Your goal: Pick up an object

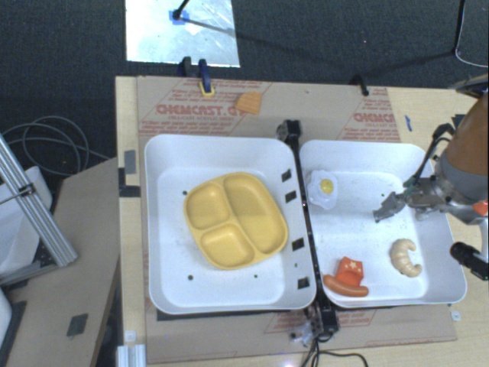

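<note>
The right bin (365,176) holds a white fried egg with a yellow yolk (324,187) at its back left. A red block (351,269) rests against an orange-red sausage (345,286) at its front edge. A pale croissant (406,257) lies at the front right. My gripper (386,209) hangs over the middle right of this bin, pointing left and down. It is right of the egg and behind the croissant, with a stretch of bare bin floor between it and each of them. I see nothing in it.
The left bin (164,228) carries a yellow divided plate (234,220). A black divider with clips (299,212) runs between the bins. Behind them on the cardboard lie an orange piece (248,102) and a blue and yellow clamp (205,79). The arm's body (467,155) looms over the right bin's edge.
</note>
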Robot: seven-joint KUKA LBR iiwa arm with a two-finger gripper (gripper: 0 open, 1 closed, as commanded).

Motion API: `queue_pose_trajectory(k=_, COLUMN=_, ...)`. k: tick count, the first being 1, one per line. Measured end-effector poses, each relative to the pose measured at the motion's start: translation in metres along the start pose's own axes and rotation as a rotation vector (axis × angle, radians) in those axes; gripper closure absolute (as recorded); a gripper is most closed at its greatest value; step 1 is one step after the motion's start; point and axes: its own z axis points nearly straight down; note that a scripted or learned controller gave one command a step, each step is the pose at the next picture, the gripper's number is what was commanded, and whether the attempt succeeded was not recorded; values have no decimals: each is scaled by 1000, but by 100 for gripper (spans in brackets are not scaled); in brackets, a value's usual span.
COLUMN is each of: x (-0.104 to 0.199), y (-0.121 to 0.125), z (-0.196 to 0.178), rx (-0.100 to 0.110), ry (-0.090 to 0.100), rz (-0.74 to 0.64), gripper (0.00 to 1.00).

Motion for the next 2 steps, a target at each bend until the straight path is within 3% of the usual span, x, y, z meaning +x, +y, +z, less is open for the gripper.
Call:
queue_pose_trajectory(k=1, x=-38, y=-45, z=96, rx=5, ry=2, rz=5, gripper=0)
queue_pose_trajectory(k=2, x=-37, y=-42, z=81, rx=-2, ry=-2, rz=2, gripper=100)
